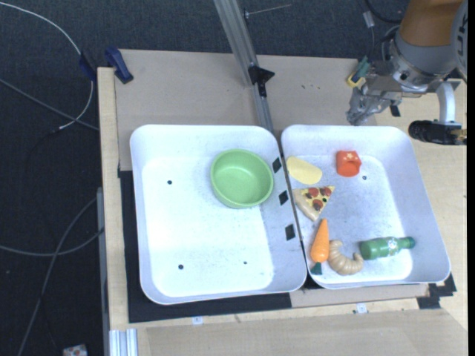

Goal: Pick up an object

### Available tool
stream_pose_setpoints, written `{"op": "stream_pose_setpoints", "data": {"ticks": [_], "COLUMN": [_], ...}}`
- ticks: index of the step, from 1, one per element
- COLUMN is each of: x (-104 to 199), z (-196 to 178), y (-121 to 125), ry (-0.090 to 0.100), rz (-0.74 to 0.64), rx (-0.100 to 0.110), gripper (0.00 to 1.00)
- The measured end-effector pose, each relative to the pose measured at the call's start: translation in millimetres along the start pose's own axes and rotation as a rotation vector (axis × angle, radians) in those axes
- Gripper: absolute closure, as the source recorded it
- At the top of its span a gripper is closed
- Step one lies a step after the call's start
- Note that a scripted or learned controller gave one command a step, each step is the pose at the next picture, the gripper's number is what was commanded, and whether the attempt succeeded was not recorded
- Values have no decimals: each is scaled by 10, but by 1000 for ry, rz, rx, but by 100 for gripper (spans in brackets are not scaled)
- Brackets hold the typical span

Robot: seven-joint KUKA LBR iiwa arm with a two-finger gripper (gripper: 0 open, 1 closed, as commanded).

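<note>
The right bin (415,199) holds a red pepper-like piece (347,162), a yellow chip-shaped piece (304,170), a pizza slice (314,200), an orange carrot (320,242), a tan croissant (345,260) and a green bottle (384,248). In the left bin (159,221) sits a green bowl (241,178). My gripper (363,113) hangs above the bench just beyond the right bin's far rim, up and right of the red piece, with nothing seen between its fingers.
A slanted metal post (241,43) rises from between the bins at the back. A blue clamp (117,64) sits at the bench's far left corner. Black cables (44,21) run over the dark floor at left.
</note>
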State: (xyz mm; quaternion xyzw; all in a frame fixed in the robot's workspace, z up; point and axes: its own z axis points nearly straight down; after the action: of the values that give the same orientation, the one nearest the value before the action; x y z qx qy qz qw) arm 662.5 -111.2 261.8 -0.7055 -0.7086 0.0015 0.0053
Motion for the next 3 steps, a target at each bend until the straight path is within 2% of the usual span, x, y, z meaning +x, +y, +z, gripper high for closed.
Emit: {"op": "stream_pose_setpoints", "data": {"ticks": [2, 3], "x": [986, 1589], "z": [193, 224], "y": [-247, -440], "ry": [0, 0], "rz": [-1, -2], "rx": [5, 7], "gripper": [100, 100]}}
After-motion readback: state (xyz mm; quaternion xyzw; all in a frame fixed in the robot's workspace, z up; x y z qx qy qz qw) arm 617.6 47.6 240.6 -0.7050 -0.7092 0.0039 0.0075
